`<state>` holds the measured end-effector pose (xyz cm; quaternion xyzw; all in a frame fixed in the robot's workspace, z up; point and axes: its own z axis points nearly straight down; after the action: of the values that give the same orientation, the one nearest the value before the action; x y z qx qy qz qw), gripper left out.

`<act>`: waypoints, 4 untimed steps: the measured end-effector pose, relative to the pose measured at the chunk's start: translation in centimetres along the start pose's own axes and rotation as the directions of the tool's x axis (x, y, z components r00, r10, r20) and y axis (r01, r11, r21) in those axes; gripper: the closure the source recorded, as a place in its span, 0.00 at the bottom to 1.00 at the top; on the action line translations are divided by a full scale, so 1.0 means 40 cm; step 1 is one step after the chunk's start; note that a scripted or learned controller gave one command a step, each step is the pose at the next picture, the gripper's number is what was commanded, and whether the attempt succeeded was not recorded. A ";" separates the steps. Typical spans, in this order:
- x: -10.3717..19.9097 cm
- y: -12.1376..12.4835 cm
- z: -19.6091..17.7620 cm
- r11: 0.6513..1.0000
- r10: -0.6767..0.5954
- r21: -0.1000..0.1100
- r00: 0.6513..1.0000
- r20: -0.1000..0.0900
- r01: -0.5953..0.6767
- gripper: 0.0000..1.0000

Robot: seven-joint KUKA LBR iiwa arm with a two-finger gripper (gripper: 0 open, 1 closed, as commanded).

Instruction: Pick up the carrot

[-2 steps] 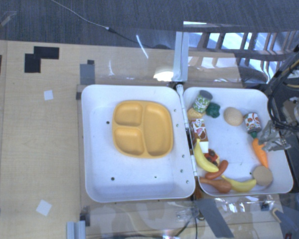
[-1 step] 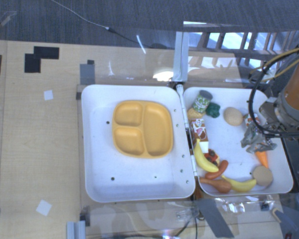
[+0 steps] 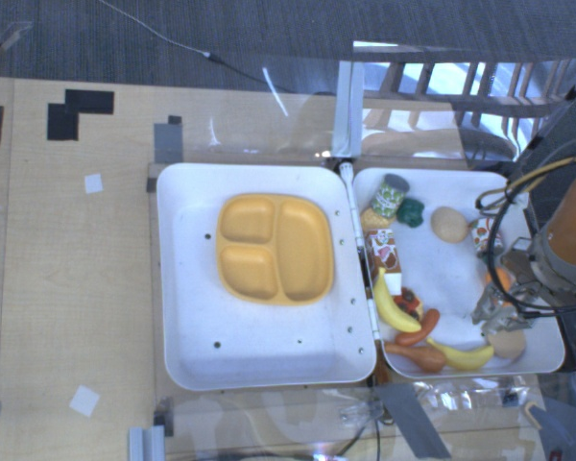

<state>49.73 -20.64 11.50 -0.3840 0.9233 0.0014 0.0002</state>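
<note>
Gripper [image 3: 496, 307] sits low at the right bin's [image 3: 461, 269] right edge; finger state cannot be determined. Carrot [image 3: 418, 356] lies along the front edge.

Your divided plate [image 3: 274, 248] sits in the left bin [image 3: 187, 344]. In the right bin [image 3: 547, 358], bananas [image 3: 396, 307] lie along the left wall and front, with the carrot [image 3: 415, 356] at the front-left corner.

Both bins [image 3: 187, 353] are white, the one at nine o'clock holding a plain yellow divided plate [image 3: 274, 248]. At four o'clock lie yellow bananas [image 3: 396, 310] and orange-red sausages [image 3: 415, 356]; a green toy [image 3: 410, 211] sits at two o'clock.
</note>
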 end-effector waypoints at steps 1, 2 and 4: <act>-0.003 -0.001 -0.332 0.952 -0.306 0.017 0.952 0.001 0.306 1.00; -0.124 0.014 -0.318 0.776 -0.630 0.010 0.776 0.001 0.630 1.00; -0.124 0.160 -0.152 0.414 -0.910 0.000 0.414 0.000 0.910 1.00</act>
<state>48.68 -12.63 17.62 -0.8228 0.5684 0.0010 0.0009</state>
